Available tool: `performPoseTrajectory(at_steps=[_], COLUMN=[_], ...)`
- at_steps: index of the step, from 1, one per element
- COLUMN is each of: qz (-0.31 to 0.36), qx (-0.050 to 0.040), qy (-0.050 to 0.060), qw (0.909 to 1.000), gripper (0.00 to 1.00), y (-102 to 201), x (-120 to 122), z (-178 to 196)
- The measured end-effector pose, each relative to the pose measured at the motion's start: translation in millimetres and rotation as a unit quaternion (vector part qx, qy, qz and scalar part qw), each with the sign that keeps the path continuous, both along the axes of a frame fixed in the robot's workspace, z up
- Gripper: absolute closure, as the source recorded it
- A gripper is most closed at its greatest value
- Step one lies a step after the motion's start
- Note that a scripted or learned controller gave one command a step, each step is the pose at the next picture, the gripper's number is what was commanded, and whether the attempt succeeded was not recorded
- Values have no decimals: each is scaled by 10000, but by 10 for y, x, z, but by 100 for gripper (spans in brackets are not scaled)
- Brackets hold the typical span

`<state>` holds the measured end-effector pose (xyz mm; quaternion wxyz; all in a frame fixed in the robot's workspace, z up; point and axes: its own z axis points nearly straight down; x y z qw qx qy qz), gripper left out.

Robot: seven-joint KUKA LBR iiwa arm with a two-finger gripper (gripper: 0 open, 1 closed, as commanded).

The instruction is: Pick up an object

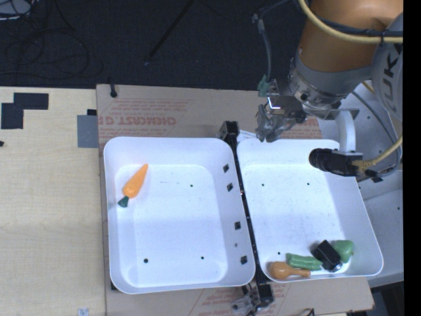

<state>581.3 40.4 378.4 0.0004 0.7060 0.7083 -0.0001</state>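
Note:
An orange toy carrot (135, 182) with a dark green stem lies in the left bin (171, 268) near its left wall. In the right bin (309, 196), at the front right corner, a black block (326, 255) rests among a green piece (343, 247), a long green pod (303, 262) and a tan pear-shaped toy (287, 270). My gripper (268, 132) hangs above the back left corner of the right bin, near the divider, far from all of these. Nothing shows between its fingers.
A black clamp strip (238, 203) runs between the two bins. A dark cylindrical part (334, 161) of the arm juts over the right bin's back right. Brown cardboard (171, 114) lies under both bins, and cables hang behind the wrist.

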Motion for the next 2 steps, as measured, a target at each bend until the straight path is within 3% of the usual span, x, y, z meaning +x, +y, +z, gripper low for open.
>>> performPoseTrajectory(at_steps=[1, 2], qz=[7, 18], qx=[10, 19], qy=[-28, -17], qw=[10000, 10000], gripper=[100, 100], y=[441, 698], x=[211, -721], z=[758, 1651])
